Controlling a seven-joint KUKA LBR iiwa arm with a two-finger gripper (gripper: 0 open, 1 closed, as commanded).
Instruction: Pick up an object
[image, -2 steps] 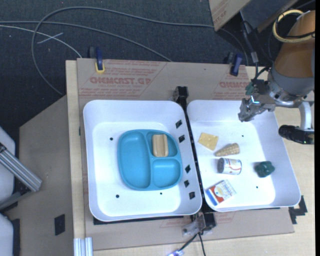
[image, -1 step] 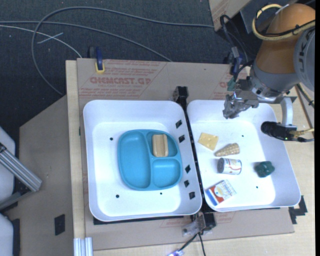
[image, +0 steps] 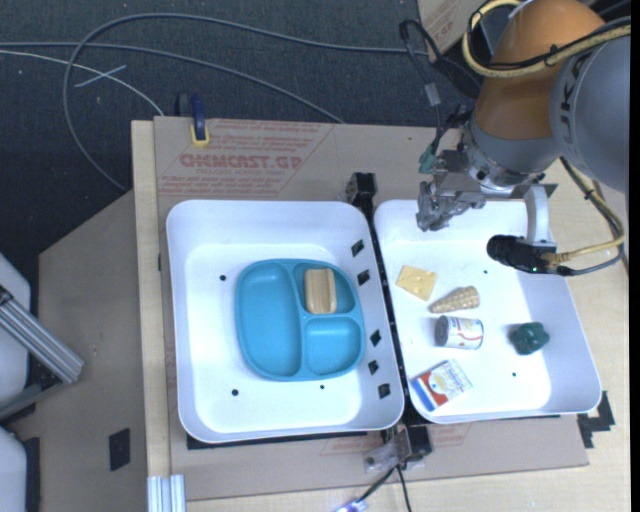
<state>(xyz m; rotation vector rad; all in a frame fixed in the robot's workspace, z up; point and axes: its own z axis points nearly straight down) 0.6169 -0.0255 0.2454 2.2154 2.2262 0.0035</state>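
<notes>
I see five loose things in the right bin (image: 570, 385), any of which could be picked. A yellow wedge of cheese (image: 416, 281) lies nearest the divider, with a tan ice-cream cone (image: 455, 299) just beside it, lying on its side. Below the cone is a small can (image: 459, 332), also tipped over, with a red and blue label I cannot read. A dark green lump (image: 529, 337) sits well apart toward the bin's right wall, and a flat red, white and blue packet (image: 441, 384) rests near the front rim.

The gripper (image: 436, 214) hangs over the bin's back left corner, above bare white floor, clear of all five things. From my view I cannot tell how it is set, and nothing shows in it. The open floor lies mostly between the cone and the green lump.

The left bin (image: 190, 300) holds a blue divided plate (image: 275, 325) with a tan bread-like block (image: 320, 291) in its upper right compartment. Behind it, the board (image: 250, 155) reads "CHEMCAST GP" in faded red, with a blue and yellow clamp (image: 199, 118) on its back edge.
</notes>
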